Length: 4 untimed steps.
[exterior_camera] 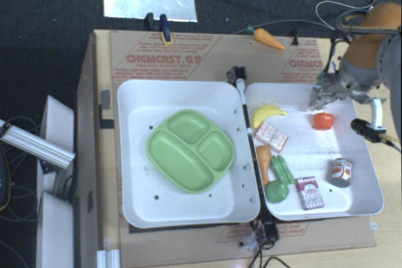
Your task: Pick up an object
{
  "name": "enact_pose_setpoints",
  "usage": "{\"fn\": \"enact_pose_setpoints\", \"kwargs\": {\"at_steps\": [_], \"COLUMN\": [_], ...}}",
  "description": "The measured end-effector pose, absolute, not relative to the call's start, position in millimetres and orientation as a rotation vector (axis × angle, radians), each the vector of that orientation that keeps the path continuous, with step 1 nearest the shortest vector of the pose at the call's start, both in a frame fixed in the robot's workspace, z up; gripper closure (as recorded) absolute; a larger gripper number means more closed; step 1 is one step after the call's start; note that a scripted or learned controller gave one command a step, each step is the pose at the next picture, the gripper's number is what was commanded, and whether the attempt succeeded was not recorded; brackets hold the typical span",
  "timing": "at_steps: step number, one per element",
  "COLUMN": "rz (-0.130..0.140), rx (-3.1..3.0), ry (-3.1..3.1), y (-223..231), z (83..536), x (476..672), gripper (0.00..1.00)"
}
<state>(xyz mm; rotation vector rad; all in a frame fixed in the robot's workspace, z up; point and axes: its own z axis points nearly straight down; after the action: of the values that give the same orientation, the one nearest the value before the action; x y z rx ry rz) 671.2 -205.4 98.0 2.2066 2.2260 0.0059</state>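
Two shallow white plastic bins side by side on printed cardboard sheet (188, 50). Left bin (135, 198): matte pale-green plastic tray with three compartments (190, 150), lying flat, slightly rotated. Right bin (364, 191): curved yellow toy banana (268, 113), pink-and-white checkered block (271, 136), tapered orange carrot (264, 160) against glossy green pepper shape (277, 182), maroon printed carton (309, 192), small cylindrical tin (340, 172), round red tomato (323, 120) near far wall. Metal two-finger gripper (321, 97) just beside tomato, apart from it; jaw state impossible to tell. Second orange carrot (269, 39) lying outside, behind bins
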Motion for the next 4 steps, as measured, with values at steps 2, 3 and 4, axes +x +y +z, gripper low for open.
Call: {"fn": "enact_pose_setpoints", "kwargs": {"at_steps": [2, 3, 4], "rz": [0.003, 0.002, 0.006], "rx": [2.214, 2.215, 2.207], "ry": [2.227, 2.228, 2.226], "y": [-205.0, -204.8, -205.4], "z": [87.7, 86.3, 97.9], "x": [670.2, 669.7, 671.1], "gripper": [0.0, 0.0, 1.0]}}
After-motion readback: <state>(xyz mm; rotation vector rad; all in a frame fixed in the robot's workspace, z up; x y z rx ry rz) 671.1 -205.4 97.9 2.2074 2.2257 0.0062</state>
